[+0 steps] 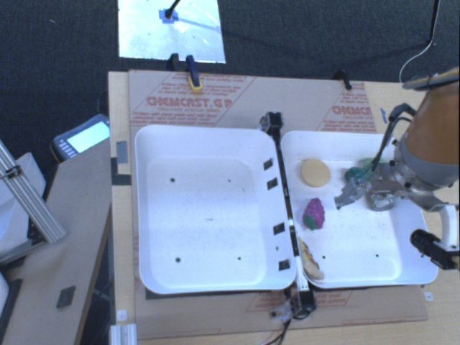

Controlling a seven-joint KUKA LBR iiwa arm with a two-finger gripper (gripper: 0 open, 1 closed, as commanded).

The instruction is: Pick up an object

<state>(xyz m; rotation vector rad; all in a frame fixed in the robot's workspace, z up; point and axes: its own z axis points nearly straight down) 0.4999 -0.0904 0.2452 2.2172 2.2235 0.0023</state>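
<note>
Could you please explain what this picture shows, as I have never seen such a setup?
One camera looks down at a slant on a bench with two shallow white bins. The grey and orange shape at the right is a robot arm; its claw reaches into the right bin. In that bin lie a tan disc, a purple object, a green object partly hidden by the arm, and a tan piece by the left wall. The left bin sits beside it. I cannot tell whether the claw grips anything.
</note>
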